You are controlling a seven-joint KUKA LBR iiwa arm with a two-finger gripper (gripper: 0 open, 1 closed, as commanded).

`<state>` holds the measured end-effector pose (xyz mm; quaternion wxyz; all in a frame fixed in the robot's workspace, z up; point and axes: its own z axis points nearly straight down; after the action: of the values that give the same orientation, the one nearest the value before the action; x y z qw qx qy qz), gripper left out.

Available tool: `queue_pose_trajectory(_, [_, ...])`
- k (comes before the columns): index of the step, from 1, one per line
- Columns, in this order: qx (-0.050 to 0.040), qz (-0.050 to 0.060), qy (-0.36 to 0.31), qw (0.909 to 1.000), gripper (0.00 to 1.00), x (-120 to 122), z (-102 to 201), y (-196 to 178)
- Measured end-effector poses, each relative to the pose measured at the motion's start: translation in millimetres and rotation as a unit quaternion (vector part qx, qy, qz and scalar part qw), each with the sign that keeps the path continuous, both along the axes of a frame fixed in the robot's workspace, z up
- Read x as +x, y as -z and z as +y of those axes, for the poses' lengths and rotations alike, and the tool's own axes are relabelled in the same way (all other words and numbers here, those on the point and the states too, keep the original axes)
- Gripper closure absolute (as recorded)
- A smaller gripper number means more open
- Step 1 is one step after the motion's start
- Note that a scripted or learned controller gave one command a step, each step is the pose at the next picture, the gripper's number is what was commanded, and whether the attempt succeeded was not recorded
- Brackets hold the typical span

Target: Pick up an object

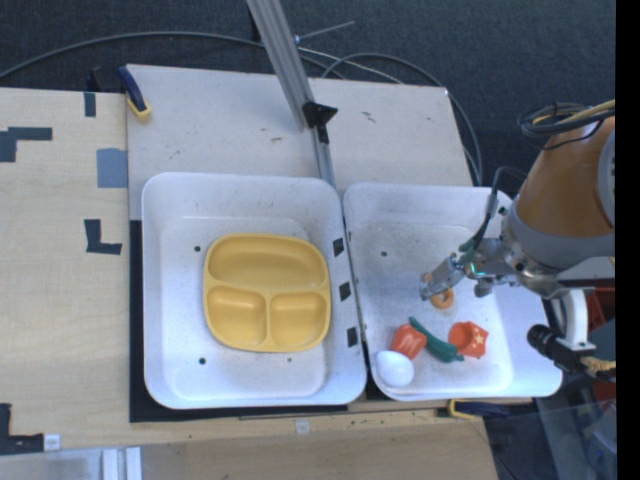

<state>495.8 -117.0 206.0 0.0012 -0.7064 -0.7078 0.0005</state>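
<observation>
Pincer [441,286] low over right bin [400,208], near its centre; grip state cannot be told. Small orange object [441,295] directly beneath. Yellow tray [267,292] in left bin [160,268].

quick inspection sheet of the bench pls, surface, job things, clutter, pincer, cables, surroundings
surface: two white bins side by side, left bin, right bin, on a speckled board.
job's things: in the right bin, near its front, a white egg, red pieces and, a green piece between them.
clutter: yellow divided tray in the left bin.
grippers: pincer low over the right bin, by a small orange thing; grasp unclear.
cables: thin cables loop behind the board.
surroundings: slanted metal pole, clamp, dark floor.
</observation>
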Motion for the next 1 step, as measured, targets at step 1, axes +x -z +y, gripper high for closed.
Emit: queue_pose_trajectory(1, [0.0001, 0.003, 0.001, 1.0, 0.0, -9.9, 1.2, 47.8])
